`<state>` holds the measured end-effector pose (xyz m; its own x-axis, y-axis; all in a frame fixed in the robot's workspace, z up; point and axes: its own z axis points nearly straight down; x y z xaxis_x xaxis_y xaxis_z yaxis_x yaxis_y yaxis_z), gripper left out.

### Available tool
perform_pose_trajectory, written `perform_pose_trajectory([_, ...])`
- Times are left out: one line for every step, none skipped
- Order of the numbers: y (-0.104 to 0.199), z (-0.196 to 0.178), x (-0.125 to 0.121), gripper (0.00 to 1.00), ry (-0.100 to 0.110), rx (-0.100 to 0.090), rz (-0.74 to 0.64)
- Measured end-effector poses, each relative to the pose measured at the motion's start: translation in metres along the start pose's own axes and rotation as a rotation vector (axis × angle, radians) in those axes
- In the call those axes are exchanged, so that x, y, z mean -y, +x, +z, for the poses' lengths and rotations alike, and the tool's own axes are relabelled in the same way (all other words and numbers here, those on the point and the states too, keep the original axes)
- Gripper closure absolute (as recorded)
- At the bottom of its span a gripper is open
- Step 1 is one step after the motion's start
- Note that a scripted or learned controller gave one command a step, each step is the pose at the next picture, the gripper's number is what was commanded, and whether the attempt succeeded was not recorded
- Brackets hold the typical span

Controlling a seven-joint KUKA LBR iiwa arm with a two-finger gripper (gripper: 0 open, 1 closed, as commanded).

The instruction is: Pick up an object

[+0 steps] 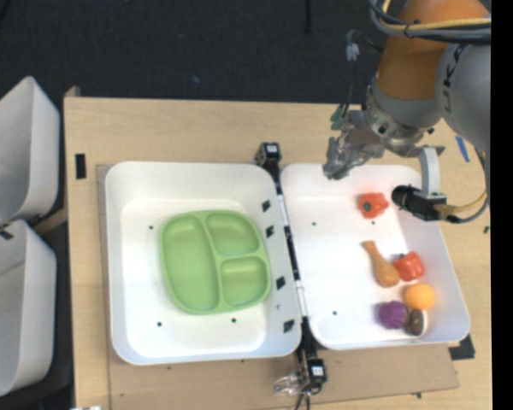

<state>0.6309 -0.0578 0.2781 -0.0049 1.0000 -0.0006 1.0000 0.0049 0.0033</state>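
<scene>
While tool [336,167] hangs over right bin's [342,314] far edge, grip state unclear, red pepper [372,205] lies near.

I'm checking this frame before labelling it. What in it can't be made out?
- Gripper: small and blurred in the camera view, so whether its fingers are open or shut cannot be told.
- Brown object: partly behind the purple toy and orange ball in the right bin; its kind is unclear.
- Arm: cut off by the top and right edges.
</scene>
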Motion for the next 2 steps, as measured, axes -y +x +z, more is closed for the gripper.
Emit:
perform_pose_trajectory([0.051, 0.021, -0.006, 1.0, 0.004, 0.0, 0.0])
perform_pose_trajectory([0.099, 0.039, -0.017, 1.0, 0.002, 0.001, 0.001])
